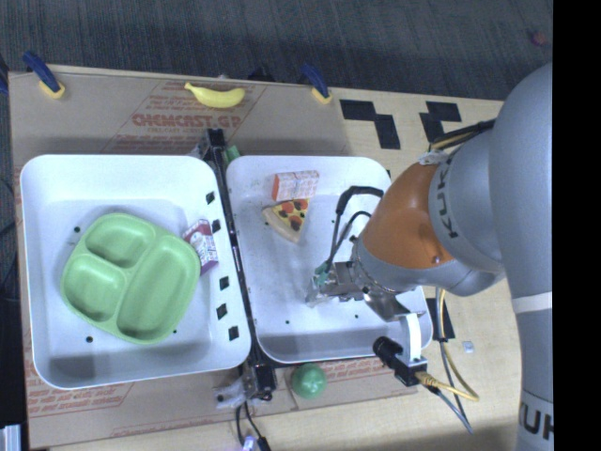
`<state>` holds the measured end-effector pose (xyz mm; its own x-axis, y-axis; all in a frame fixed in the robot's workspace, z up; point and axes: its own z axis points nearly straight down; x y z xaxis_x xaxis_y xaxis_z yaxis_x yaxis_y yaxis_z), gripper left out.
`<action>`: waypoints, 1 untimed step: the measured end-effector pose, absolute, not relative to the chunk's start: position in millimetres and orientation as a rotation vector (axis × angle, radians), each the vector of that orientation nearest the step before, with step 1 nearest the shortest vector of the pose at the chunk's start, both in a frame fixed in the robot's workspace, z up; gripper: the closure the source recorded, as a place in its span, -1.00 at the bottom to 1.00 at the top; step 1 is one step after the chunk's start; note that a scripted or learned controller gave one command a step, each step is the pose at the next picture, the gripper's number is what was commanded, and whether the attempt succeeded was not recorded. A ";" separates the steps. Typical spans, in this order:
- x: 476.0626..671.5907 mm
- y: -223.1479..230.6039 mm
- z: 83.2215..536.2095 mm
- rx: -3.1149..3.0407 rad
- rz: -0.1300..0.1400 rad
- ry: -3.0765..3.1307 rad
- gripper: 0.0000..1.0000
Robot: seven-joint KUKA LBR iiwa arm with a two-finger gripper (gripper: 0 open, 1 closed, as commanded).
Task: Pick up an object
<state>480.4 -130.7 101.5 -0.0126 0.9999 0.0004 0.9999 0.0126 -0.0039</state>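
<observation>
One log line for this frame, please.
phase: reaching | gripper: low in right bin | nearest: pizza slice, box | left bin: green tray

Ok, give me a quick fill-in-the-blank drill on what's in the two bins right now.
The green divided plate lies in the ____ bin.
The pizza slice lies in the right bin just below an orange-and-white ____.
The banana rests on the cardboard ____ both bins.
The green ball sits outside, below the ____ bin.

Missing words: left; carton; above; right
</observation>
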 end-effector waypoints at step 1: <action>477.7 -175.9 240.1 -2.219 -0.001 -2.228 1.00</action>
<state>477.7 -175.9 240.1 -0.0042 1.0000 -0.0021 1.0000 0.0042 0.0026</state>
